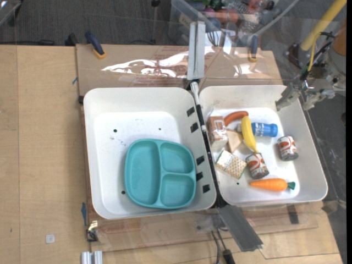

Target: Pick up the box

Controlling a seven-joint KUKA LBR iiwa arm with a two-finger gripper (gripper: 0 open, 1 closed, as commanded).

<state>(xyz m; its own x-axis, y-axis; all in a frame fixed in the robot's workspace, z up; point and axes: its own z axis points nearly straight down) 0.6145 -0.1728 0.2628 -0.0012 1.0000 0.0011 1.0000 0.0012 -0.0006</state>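
Two bins; box [218, 130] in right bin [313, 169], beside banana [249, 134].

- Even, fairly bright overhead light; the two white bins [148, 98] show only soft, faint shadows along their inner walls.
- Strong glare streaks across the clear sheet [159, 67] on the tabletop [38, 147] behind the bins.
- Focus is moderately soft overall; small items look slightly blurred.
- Top corners fall darker.

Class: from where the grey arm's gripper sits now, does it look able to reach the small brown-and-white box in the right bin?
Probably yes: the gripper hangs above the right bin's far rim, and nothing covers the small brown-and-white box.
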